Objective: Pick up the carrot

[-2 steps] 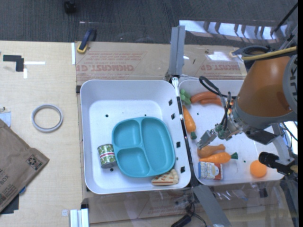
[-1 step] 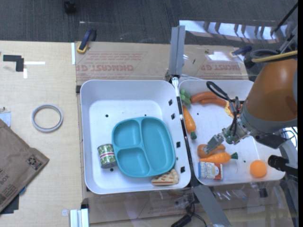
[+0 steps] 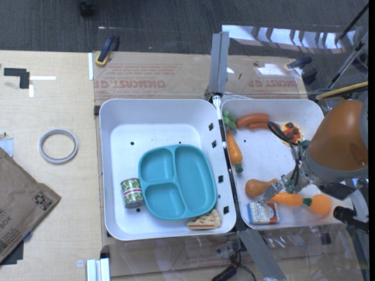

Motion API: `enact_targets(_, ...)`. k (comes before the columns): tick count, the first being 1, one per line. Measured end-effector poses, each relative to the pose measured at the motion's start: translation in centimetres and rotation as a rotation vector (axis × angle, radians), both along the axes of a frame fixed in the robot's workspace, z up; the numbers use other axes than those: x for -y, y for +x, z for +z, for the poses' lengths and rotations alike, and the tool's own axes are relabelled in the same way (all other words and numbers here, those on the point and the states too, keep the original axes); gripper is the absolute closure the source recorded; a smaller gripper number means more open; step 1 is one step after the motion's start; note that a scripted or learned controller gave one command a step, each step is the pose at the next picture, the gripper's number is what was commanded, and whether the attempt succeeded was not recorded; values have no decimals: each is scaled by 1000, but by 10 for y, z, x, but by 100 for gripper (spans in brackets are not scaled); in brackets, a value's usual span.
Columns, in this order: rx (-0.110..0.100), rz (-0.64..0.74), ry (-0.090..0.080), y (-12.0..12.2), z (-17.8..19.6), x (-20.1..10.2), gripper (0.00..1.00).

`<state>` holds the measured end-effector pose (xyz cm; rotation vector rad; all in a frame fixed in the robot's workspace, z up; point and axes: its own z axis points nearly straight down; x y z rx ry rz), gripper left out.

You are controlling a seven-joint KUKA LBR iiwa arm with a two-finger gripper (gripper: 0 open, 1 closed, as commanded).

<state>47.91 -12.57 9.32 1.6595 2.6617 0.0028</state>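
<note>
Camera view, carrot (image 3: 287, 199) touching fingers (image 3: 275, 190)

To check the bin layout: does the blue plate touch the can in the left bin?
Touching. The camera view shows the can pressed against the left rim of the plate, with no gap between them.

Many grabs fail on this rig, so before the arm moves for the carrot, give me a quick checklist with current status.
1. Carrot in view: ok, in the right bin.
2. Nothing on top of it: ok.
3. Room around it: not ok, it lies along the bin's left wall.
4. Gripper above the carrot: not ok, it is by another orange toy.
5. Carrot held: not ok.
</note>
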Motion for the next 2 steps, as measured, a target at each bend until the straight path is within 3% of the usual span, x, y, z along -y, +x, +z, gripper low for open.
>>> enact_targets(1,0,-4,0,0,9,0,100)
enact_targets(2,-5,-91,1,-1,98,-81,100)
